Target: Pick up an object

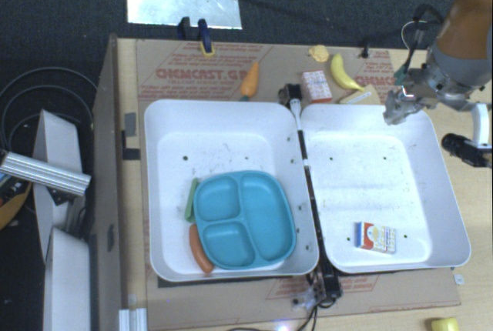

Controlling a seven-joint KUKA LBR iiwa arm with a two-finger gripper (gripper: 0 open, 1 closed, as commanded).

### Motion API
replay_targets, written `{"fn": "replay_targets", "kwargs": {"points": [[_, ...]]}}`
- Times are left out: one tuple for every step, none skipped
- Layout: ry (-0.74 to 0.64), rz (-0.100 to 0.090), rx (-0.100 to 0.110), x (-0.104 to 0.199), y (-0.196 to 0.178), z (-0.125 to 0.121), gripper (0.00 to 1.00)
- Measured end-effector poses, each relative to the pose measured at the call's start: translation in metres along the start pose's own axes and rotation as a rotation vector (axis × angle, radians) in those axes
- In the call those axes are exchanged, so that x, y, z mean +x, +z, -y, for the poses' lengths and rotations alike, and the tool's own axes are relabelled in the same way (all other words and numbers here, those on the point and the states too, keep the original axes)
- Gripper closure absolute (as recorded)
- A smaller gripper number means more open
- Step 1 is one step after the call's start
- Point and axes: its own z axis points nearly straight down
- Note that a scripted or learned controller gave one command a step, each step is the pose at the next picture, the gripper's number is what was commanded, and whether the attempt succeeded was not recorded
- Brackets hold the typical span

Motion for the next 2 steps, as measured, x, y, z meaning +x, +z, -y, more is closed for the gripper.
{"fn": "replay_targets", "kwargs": {"points": [[-0.009, -0.003, 0.001, 0.04, -0.006, -0.006, 1.0], [-0.009, -0.003, 0.001, 0.068, -0.005, -0.015, 1.0]]}}
